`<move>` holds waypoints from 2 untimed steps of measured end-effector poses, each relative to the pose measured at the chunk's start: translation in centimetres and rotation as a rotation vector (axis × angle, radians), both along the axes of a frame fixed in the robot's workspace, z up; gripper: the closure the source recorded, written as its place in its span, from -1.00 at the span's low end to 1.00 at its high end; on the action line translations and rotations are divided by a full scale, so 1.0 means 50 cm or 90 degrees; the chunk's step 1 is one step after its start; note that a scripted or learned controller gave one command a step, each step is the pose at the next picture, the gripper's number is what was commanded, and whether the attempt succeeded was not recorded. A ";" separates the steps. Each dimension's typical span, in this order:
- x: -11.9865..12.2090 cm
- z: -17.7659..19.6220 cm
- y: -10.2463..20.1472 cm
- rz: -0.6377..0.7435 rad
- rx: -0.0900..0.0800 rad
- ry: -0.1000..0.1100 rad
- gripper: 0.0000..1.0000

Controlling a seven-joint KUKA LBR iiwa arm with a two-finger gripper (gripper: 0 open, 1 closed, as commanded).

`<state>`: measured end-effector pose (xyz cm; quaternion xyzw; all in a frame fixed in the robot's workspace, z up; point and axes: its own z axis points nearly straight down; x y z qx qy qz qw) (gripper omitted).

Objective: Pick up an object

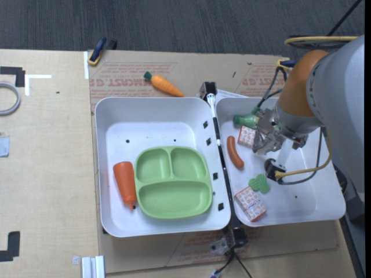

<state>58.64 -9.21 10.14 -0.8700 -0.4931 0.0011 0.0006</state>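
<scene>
I see my gripper (262, 139) low in the right bin (316, 204), right of frame centre, grip state unreadable, over a patterned carton (247, 136), with the sausage (235, 152) just left, long axis near vertical.

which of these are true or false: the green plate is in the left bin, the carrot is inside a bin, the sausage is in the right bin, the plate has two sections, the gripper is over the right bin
1. The green plate lies in the left bin. True.
2. The carrot lies inside a bin. False: it rests on the cardboard behind the left bin.
3. The sausage lies in the right bin. True.
4. The plate has two sections. False: it has three, two small and one long.
5. The gripper is over the right bin. True.
</scene>
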 end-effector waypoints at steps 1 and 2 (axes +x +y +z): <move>-0.101 0.398 -0.004 0.013 -0.001 -0.002 1.00; -0.101 0.398 -0.004 0.013 -0.001 -0.002 -1.00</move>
